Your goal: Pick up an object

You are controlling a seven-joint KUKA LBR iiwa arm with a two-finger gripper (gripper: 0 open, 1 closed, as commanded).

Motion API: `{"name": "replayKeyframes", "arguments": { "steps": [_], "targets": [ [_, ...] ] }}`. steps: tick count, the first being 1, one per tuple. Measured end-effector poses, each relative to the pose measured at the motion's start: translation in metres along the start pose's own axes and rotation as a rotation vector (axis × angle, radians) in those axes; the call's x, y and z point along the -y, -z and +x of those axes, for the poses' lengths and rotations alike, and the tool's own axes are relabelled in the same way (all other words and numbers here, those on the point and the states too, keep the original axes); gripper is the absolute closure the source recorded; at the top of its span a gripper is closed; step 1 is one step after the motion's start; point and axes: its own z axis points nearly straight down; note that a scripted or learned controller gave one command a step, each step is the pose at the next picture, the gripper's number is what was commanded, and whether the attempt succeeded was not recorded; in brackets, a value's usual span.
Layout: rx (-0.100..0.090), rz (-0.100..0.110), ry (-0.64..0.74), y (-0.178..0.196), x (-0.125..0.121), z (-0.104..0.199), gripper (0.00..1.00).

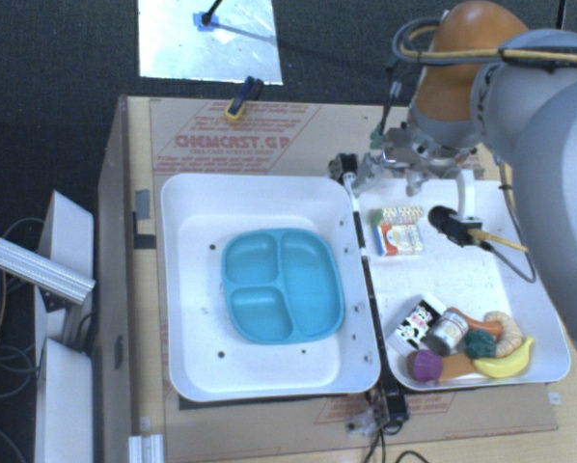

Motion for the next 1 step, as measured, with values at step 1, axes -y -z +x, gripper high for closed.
{"name": "replayKeyframes", "arguments": {
  "steps": [1],
  "targets": [
    [0.001, -0.004, 0.003, 0.0119, -0.0012, -0.0004, 1.0]
  ]
}}
